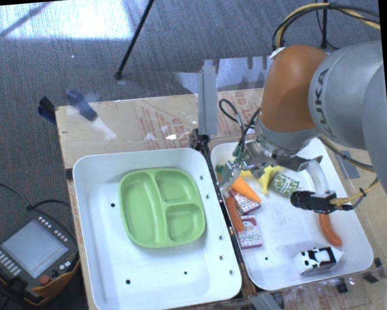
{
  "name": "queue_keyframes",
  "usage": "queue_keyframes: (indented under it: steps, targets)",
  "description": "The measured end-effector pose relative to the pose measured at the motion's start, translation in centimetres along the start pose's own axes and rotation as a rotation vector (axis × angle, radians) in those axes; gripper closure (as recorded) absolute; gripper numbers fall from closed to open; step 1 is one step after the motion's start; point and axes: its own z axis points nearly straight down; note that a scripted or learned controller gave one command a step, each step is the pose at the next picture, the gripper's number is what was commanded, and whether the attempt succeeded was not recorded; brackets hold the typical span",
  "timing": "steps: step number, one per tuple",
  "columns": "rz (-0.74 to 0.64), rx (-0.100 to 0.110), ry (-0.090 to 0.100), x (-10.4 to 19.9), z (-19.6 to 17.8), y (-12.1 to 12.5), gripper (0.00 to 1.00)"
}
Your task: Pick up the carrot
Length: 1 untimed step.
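on grey carpet point(48, 56), bench point(143, 122) bears 2 bins point(103, 275).

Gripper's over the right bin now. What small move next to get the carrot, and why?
Probably lower the gripper straight down a little: it sits just above the short orange carrot near the right white bin's left wall, beside the yellow banana.

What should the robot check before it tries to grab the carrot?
1. Carrot in plain sight in the right bin: ok.
2. Gripper close to the carrot: ok, just up-left of it.
3. Carrot between the gripper's tips: cannot tell.
4. Room around the carrot: not ok, small boxes and a yellow piece crowd it.
5. Green plate out of the way: ok, in the left bin.
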Motion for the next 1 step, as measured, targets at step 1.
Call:
queue_keyframes:
  steps: [1]
  targets:
    - [-0.057,-0.001,0.0,-7.22,7.9,-0.83,0.0]
